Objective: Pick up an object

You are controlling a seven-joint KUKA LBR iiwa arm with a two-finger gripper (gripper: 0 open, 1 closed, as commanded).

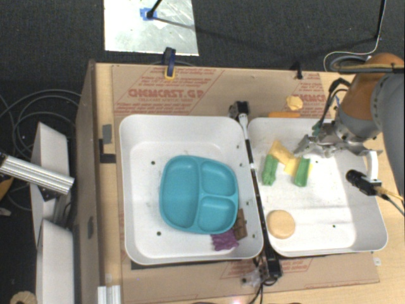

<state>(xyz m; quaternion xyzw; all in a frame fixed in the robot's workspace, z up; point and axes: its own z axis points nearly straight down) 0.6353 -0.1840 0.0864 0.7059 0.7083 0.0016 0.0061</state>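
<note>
The right bin (329, 233) holds a yellow block (281, 153), a green block (270, 169) to its left and another green block (302, 171) to its right. A tan round disc (281, 223) lies near that bin's front left. My gripper (314, 142) hangs over the bin's back part, just right of and above the yellow block and the right green block. Nothing shows held in it. In the left bin (142, 163), a teal divided plate (199, 195) lies with a purple piece (223, 240) and a brown piece (240, 227) at its front right edge.
The grey arm (367, 109) comes in over the right bin's back right corner. A black and white fitting (364, 179) sits near that bin's right wall. A yellow round item (294, 102) and an orange strip (285, 114) lie on the cardboard behind the bin.
</note>
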